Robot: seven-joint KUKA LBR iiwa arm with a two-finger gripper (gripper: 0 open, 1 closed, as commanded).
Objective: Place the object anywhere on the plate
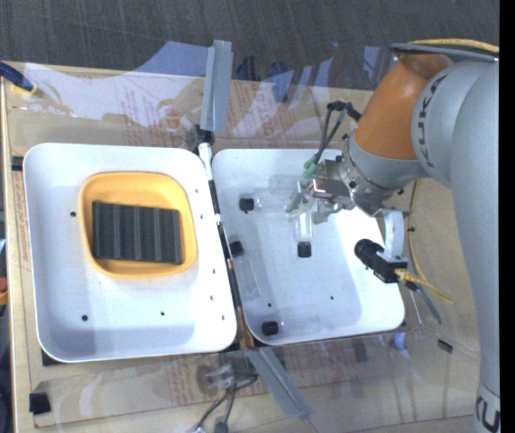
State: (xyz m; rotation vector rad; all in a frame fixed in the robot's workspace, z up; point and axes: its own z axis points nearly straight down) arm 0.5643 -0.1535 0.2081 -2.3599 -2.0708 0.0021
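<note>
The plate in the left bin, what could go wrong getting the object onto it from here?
1. The gripper hangs over the right bin, while the yellow plate lies in the left bin; the raised rims between them could snag a low carry.
2. Whether anything sits in the jaws is unclear, so the arm may cross with nothing.
3. The plate's dark ridged insert might let a dropped object tip.

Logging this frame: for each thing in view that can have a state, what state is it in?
Plate: yellow, lying flat in the left bin, a dark ribbed block on it.
Dark ribbed block: resting flat on the plate.
Gripper: over the right bin, pointing down; open or shut cannot be told.
Left bin: holds the plate.
Right bin: sits beside the left bin, under the gripper.
</note>
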